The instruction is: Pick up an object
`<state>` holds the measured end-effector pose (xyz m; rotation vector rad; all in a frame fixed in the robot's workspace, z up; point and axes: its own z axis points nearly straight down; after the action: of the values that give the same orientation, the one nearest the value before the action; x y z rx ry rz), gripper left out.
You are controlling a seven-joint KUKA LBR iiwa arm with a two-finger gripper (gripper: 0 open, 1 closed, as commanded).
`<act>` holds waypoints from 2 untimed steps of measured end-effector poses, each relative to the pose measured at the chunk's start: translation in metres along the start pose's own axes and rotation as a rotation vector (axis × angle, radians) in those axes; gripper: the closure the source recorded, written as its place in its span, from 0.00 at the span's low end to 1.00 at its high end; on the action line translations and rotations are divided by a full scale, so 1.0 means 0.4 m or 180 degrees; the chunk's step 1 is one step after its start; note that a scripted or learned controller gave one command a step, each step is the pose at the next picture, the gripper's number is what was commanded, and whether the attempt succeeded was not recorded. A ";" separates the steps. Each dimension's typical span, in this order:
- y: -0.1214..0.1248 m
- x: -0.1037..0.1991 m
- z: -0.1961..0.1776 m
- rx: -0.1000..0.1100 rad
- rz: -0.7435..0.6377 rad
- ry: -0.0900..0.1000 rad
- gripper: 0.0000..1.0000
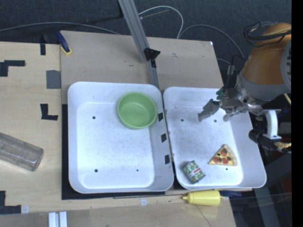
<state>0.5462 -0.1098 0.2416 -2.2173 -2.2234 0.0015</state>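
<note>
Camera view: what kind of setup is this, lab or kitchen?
Likely a robot grasping lab bench: two white bins, toy props like the pizza slice and green bowl, loose cables behind.

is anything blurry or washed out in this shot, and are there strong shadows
Camera view: light is soft and even, so the green bowl and pizza slice cast only faint shadows; the white bins are bright but keep their speckle; the gripper looks slightly soft; the small green packet's print is too small to read.
</note>
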 end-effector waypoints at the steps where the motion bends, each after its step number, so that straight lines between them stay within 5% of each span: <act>1: 0.000 0.000 0.000 0.0000 0.0001 0.0000 0.00; 2: 0.005 -0.024 0.134 0.0017 0.0007 -0.0002 0.00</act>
<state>0.5483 -0.1193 0.1879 -2.2174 -2.2187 0.0084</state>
